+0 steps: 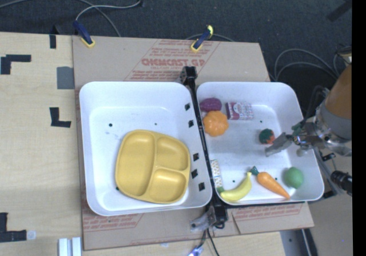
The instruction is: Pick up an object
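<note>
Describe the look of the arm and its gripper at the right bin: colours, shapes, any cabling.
The arm comes in at the view's right edge: a blurred orange band above a rounded grey wrist section. The gripper is dark grey metal with slim fingers, small green and red specks near its base, and black fittings below the wrist.

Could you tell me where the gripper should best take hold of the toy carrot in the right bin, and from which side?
Grip the carrot across its thick orange middle, coming straight down from above. It lies flat and slanted, leafy end toward the banana, tip toward the bin wall. Fingers should close across its narrow width; the green ball sits close beside it.
</note>
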Robot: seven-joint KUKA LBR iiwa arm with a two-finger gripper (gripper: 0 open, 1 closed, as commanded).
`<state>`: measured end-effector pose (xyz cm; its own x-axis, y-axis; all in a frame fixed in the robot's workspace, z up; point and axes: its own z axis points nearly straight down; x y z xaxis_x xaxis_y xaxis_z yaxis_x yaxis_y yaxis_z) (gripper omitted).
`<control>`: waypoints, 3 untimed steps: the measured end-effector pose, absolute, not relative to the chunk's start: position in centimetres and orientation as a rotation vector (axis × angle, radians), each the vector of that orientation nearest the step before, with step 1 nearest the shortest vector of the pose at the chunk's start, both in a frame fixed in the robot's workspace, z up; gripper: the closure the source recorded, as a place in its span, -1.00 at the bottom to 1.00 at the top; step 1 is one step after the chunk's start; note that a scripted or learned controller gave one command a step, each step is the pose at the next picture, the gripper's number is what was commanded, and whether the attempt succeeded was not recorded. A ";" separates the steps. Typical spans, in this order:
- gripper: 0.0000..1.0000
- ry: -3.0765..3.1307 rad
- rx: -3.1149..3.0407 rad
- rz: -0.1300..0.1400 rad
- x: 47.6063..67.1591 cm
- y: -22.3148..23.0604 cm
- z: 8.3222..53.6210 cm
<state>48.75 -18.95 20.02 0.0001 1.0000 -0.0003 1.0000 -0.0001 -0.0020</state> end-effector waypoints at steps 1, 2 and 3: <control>-1.00 -2.229 -2.224 -0.005 55.0 -20.1 8.7; -1.00 -2.223 -2.225 -0.001 48.4 -20.2 8.6; -1.00 -2.229 -2.223 -0.006 56.2 -16.1 8.7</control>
